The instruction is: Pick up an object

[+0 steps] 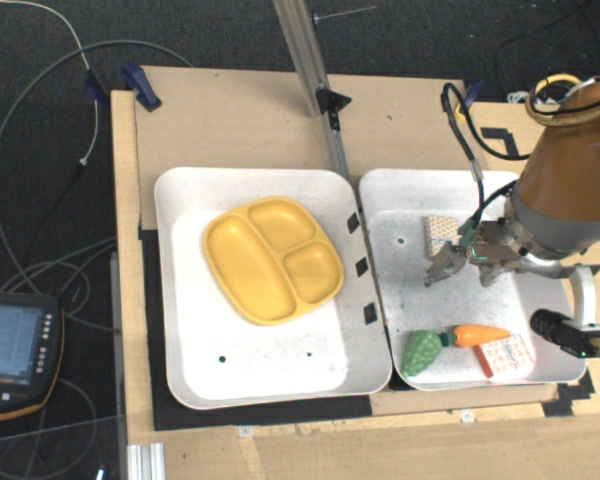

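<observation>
This is a robotics lab, set up for machine trials rather than living or selling. A bare brown table [240,118] fills the middle of the frame, standing on dark carpet [40,118] where loose cables [50,28] trail down the left side. At the lower left sits a handheld control pendant [10,353] with a lit screen. A metal camera pole [300,38] rises from the top centre, and blue clamps [140,86] grip the table's upper edge.
</observation>
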`<act>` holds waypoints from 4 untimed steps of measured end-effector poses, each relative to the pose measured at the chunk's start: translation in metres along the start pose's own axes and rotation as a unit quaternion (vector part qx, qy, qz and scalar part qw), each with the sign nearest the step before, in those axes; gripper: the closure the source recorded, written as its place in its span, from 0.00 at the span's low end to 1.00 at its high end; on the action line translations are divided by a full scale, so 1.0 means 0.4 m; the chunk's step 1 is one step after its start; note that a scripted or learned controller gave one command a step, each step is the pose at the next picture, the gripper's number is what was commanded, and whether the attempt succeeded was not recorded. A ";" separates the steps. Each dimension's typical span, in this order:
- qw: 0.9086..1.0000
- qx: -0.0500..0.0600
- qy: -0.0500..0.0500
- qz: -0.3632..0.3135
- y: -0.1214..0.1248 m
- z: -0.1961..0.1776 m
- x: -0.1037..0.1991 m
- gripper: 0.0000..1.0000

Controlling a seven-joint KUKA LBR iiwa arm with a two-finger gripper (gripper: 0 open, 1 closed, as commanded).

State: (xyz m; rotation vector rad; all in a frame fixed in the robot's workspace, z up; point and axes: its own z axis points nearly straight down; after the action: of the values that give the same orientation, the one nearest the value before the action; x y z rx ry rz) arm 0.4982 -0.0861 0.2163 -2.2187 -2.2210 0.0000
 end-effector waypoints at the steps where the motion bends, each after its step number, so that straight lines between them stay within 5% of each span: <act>1: 1.000 0.000 0.000 0.000 0.000 0.000 0.000 0.00; 3: 1.000 0.003 0.001 0.000 0.016 0.265 -0.002 0.00; 4: 1.000 0.002 0.000 0.000 0.015 0.313 0.000 0.00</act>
State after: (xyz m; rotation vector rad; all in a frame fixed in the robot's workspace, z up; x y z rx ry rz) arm 0.5038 -0.0860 0.0912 -2.2174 -2.2178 0.0031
